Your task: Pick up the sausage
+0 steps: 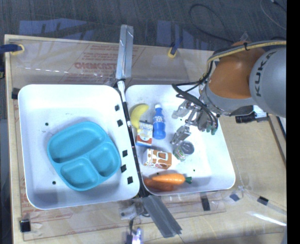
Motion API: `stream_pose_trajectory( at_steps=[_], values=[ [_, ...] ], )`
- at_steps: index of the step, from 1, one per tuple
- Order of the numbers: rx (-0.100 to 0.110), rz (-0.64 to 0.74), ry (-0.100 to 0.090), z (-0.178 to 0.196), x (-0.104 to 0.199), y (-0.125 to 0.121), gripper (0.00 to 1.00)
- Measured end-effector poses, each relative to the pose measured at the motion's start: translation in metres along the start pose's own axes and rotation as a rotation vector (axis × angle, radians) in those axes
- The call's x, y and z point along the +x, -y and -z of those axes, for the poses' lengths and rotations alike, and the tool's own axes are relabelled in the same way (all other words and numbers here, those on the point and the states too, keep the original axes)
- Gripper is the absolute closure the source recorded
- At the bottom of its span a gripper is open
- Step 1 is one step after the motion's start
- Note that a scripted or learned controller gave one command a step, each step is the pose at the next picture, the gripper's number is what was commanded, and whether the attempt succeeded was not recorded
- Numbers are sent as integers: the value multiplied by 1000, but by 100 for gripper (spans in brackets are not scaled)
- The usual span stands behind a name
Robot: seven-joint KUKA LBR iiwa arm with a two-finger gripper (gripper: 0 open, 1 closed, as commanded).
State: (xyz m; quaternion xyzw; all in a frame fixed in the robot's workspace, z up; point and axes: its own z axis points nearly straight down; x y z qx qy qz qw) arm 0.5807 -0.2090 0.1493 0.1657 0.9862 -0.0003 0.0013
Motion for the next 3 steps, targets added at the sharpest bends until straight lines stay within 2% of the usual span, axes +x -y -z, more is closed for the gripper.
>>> stream_pose_trajectory(
  at_steps=[1, 2, 3],
  values=[
    [-1, 163, 14, -23, 23, 8, 0],
    [0, 206, 0, -56, -18, -5, 0],
    [1, 207, 4, -45, -19, -5, 100]
  ],
)
